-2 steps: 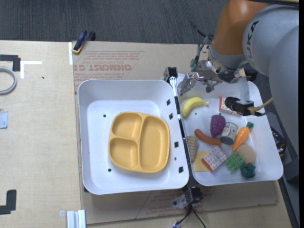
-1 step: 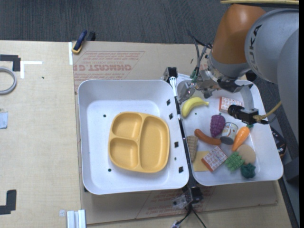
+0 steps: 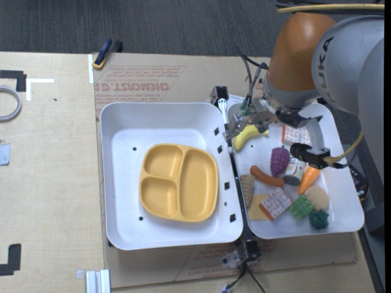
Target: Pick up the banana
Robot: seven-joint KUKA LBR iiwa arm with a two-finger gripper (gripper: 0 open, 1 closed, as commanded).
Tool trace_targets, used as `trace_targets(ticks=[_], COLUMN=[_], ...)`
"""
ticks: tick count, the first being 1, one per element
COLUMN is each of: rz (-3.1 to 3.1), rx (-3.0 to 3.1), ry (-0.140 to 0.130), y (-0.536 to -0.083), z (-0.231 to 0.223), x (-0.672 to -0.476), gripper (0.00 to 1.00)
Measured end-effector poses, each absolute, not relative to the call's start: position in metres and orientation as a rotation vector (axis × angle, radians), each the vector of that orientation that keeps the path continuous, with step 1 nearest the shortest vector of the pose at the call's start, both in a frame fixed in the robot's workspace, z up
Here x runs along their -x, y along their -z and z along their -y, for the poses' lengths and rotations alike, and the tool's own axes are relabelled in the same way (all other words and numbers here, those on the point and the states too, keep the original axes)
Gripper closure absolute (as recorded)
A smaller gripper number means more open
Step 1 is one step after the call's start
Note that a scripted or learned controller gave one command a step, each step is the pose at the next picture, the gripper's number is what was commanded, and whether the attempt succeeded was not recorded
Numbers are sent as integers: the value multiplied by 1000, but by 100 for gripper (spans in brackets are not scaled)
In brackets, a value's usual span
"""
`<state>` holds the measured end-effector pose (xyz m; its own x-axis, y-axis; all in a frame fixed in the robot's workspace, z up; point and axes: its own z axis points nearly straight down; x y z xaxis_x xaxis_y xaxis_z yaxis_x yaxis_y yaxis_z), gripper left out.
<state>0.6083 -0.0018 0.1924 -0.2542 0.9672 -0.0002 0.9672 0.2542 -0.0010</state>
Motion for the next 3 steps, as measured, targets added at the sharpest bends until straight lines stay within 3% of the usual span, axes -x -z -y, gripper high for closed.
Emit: trace_targets(ticks=[3], rz=[2488], rx=[1918], ry=[-1], y=[-192], z=[2], x=[-608], gripper=[0])
